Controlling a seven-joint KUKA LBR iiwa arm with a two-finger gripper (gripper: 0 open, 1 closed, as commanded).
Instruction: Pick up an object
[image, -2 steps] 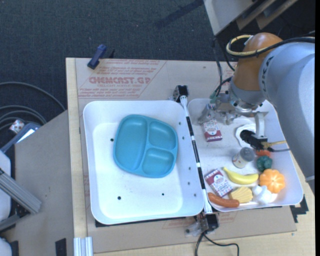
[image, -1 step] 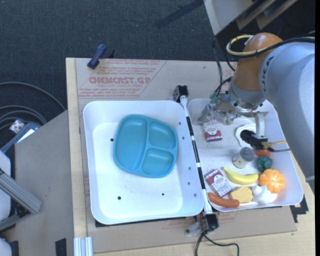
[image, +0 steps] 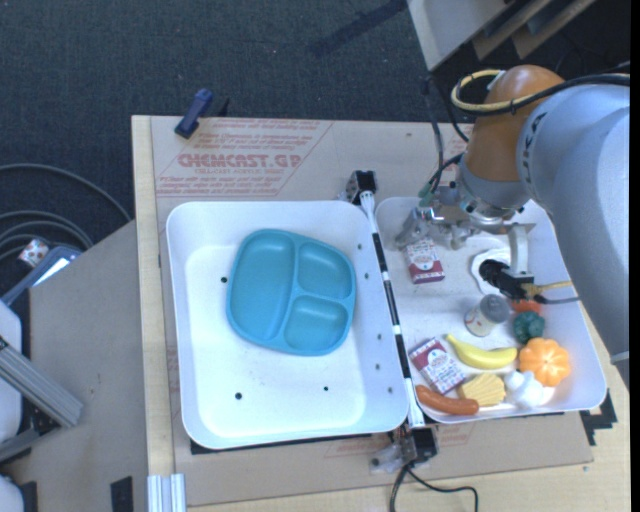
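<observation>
- Toys crowd the right bin's (image: 590, 385) near end: banana (image: 482, 353), orange fruit (image: 545, 361), hot dog (image: 447, 401), small red packet (image: 436, 362).
- Another red-and-white carton (image: 426, 263) lies at the far end, just under the gripper (image: 437, 226).
- Whether the gripper touches it, or how it is set, cannot be told.
- Left bin (image: 190, 330) holds a blue divided plate (image: 291, 292).

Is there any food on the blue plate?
No, it is empty. The blue plate lies flat in the left bin, and all three of its sections show bare blue. The toy food sits in the right bin.
</observation>
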